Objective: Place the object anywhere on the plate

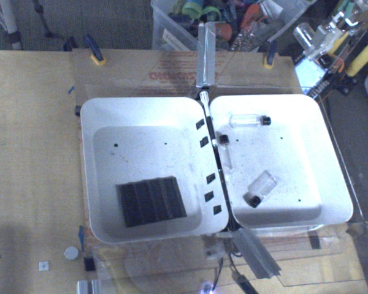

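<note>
A black ribbed square plate (151, 201) lies flat in the front part of the left bin (98, 121). The right bin (306, 112) holds three clear plastic vials with black caps. One vial (249, 120) lies near the back wall with its cap to the right. Another vial (260, 188) lies at a slant near the front, cap toward the lower left. The third vial (223, 150) rests along the divider between the bins.
A clear tub of colourful toys (233, 8) stands behind the bins. Metal and yellow gear (331, 32) sits at the back right. Black clips (208, 177) line the divider. Small bits (70, 253) lie on the wooden bench at front left.
</note>
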You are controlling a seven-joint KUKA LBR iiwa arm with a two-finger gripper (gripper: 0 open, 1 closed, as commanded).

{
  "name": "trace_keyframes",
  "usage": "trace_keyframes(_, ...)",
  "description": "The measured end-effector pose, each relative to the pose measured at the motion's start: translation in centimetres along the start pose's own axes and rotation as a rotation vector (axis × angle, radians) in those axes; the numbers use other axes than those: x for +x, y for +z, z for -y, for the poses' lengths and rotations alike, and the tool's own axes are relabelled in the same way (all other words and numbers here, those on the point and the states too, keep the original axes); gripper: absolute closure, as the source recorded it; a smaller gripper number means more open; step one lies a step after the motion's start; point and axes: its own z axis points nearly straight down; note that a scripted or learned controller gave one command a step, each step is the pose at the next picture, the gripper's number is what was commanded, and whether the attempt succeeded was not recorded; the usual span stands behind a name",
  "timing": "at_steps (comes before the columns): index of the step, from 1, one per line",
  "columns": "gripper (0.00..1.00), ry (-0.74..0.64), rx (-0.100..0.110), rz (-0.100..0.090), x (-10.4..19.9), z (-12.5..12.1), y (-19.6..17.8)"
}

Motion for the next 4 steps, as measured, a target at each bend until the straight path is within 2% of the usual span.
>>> trace_keyframes(1,1.00,-0.345,-0.001,0.003,-10.4,4.9,-0.1)
trace_keyframes(2,1.00,-0.347,-0.006,0.011,-10.4,4.8,-1.3)
trace_keyframes(3,1.00,-0.657,0.002,-0.005,-5.7,10.6,-0.1)
trace_keyframes(4,1.00,-0.554,-0.001,0.001,-9.9,5.9,-0.1)
